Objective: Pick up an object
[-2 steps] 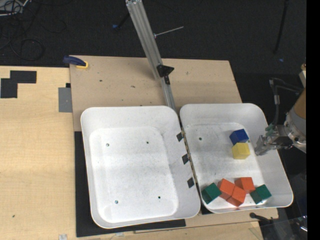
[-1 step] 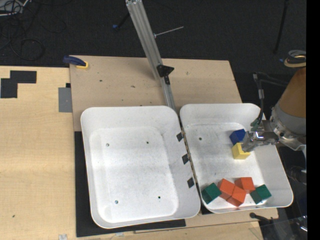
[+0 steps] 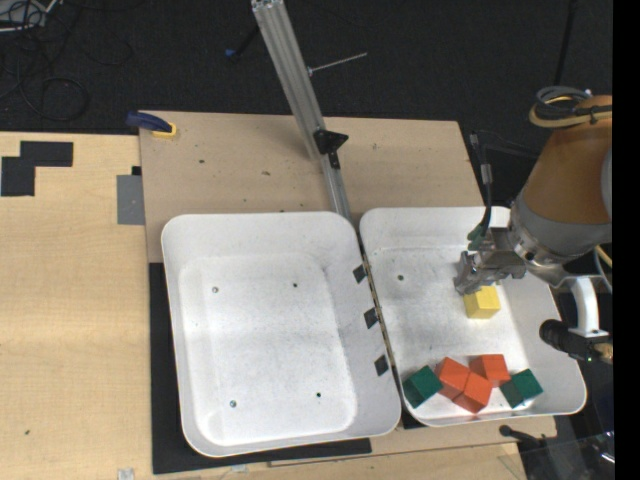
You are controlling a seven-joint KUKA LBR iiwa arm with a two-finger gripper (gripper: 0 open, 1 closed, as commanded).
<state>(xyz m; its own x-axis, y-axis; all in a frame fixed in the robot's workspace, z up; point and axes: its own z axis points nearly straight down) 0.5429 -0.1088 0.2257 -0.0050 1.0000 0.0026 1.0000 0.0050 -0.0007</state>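
Down in the right bin (image 3: 420, 230) the jaws (image 3: 482, 276) hovered right over the yellow block (image 3: 483, 302), which sat touching or just under their tips, toward the near side. Whether they were parted or gripping it, I couldn't tell. The block looked roughly cubic, no clear long axis, edges turned slightly off the bin walls. Orange blocks (image 3: 472, 379) and green blocks (image 3: 520, 387) clustered well apart, near the front wall.

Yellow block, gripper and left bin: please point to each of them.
yellow block (image 3: 483, 302), camera view, its top face.
gripper (image 3: 478, 279), camera view, at its tip above the block.
left bin (image 3: 262, 223), camera view, its far rim.
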